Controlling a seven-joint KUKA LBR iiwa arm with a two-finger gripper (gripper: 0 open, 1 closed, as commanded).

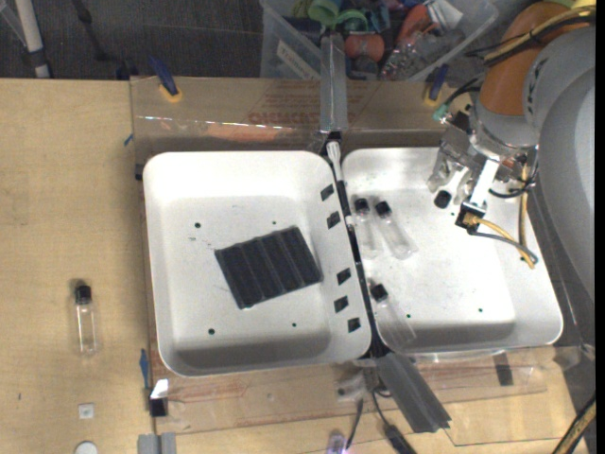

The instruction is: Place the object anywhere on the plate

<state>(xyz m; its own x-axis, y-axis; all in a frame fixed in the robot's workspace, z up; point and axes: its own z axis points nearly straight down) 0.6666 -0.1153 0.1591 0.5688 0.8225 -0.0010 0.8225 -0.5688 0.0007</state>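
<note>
White plastic made up both shallow bins on your bench: the left bin (170,187) and the right bin (492,301), parted by a dark divider (346,253) that carried small black clips. In the left bin you had the plate (268,266), a dark, ribbed, rectangular slab lying flat and turned at a slant near the bin's middle.

Your task objects looked to be clear vials with black caps. Two vials (383,223) lay side by side in the right bin, just beside the divider, caps toward the far wall. Another black-capped vial (382,296) sat lower down, close against the divider (its clear body was hard to make out against the white). None of them touched the plate.

Your arm (558,64) reached in from the right, its orange band high in the view, and the gripper (454,189) hung over the far right part of the right bin, well apart from the vials. I could not tell how it stood, as cables and fittings cluttered that spot.

Off the bins, on the wooden bench (57,159) to the left, one more vial (85,317) lay alone. Behind the bins stood a clear tub (284,26) of coloured odds and ends.
</note>
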